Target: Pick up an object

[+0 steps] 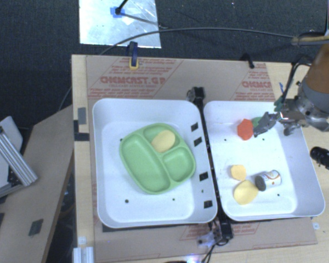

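Objects for picking lie in both bins. Largest is the left bin [107, 163], bearing a green divided plate [148, 169] with a pale yellow piece [164, 141] in one compartment. Beside it, the right bin [301, 201] bears a yellow lump [244, 192], a red-orange piece [245, 129], a small yellow block [238, 172] and a small white can [268, 179]. Next to the red-orange piece hangs the gripper [263, 125]; whether its claw is apart or together, I cannot tell.
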`<state>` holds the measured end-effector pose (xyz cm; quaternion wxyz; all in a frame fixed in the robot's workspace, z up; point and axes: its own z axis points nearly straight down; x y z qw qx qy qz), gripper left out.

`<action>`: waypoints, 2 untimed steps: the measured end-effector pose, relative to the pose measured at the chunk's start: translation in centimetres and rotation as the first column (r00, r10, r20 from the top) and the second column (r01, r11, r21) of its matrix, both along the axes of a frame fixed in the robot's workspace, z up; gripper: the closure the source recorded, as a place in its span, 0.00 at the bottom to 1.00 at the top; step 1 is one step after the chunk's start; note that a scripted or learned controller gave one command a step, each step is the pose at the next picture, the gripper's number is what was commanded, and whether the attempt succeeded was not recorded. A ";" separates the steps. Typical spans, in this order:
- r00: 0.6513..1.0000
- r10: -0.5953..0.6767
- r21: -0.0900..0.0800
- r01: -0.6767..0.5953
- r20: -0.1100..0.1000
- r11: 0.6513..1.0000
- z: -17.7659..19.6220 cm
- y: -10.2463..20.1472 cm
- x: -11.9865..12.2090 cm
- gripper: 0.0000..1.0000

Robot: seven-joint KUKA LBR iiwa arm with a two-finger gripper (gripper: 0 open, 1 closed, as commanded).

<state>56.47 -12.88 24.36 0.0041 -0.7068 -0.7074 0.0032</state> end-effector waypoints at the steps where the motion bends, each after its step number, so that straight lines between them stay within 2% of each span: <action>1: 1.000 0.002 -0.002 -0.002 0.012 1.000 0.6 0.0 0.2 0.00; 2: 1.000 0.000 -0.001 0.000 0.009 1.000 -5.0 -0.9 0.3 0.00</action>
